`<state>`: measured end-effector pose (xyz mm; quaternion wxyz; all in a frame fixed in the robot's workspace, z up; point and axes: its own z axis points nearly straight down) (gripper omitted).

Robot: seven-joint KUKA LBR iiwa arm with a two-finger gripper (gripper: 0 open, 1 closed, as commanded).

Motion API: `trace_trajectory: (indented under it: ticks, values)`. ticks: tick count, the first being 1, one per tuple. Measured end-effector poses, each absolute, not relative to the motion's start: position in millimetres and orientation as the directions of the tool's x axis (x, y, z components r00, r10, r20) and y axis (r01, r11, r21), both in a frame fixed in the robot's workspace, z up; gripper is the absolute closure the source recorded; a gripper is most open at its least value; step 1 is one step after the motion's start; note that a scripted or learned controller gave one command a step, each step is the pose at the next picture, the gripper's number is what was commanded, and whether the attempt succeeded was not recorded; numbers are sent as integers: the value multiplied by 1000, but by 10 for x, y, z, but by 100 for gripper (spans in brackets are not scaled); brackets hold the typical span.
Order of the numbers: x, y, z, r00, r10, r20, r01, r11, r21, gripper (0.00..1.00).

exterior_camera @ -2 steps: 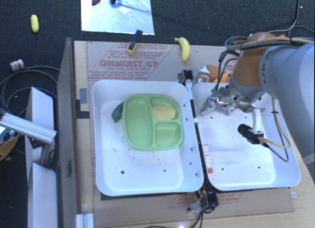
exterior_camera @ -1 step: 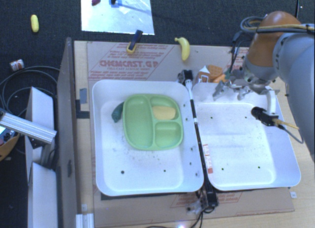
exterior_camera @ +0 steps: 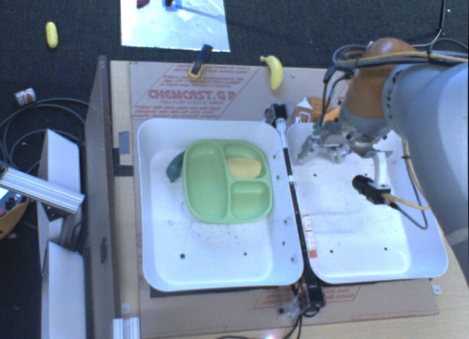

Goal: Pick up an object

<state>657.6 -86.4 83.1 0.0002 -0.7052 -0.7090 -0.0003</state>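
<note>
Gripper low over right bin's far corner; finger state cannot be told. Yellow block lies in green tray, left bin. Probably light, rigid; grasp across short sides.

Bright overhead light, white bins glaring, soft focus.

Green tray crowding left bin; right bin floor open.

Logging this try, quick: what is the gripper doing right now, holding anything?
Gripper: low in the right bin, at its far left corner; grip cannot be told.
</note>
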Motion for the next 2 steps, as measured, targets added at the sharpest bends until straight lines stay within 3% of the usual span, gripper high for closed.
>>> trace_trajectory:
  ticks: [1,2]
  values:
    - [6698,-1096,856,-1,1000,-1,1000,1,5,0]
    - [6692,-869,848,-6,1000,0,1000,6,2,0]
